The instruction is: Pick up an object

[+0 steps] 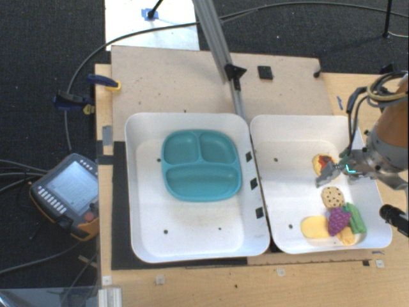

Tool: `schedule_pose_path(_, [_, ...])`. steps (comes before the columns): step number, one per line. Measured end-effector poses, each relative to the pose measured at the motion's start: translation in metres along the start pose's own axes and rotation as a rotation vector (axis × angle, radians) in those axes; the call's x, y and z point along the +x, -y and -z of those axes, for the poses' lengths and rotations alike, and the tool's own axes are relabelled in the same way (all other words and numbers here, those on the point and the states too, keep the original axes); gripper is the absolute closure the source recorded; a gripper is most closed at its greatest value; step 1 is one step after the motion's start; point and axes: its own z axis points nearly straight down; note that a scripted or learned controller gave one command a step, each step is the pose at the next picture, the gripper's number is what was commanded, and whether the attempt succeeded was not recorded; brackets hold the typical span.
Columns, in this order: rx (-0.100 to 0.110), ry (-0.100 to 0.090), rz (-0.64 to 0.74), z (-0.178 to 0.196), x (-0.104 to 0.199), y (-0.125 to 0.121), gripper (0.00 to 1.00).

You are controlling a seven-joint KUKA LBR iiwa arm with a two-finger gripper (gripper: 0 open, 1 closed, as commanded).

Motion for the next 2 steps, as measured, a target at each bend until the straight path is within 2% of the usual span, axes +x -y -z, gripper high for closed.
schedule_pose_path(1, [-0.001, 0.0, 0.0, 0.0, 0.0, 0.0, 0.0])
schedule_pose_path(2, [0.002, 0.0, -0.002, -0.043, 0.006, -0.004, 0.0])
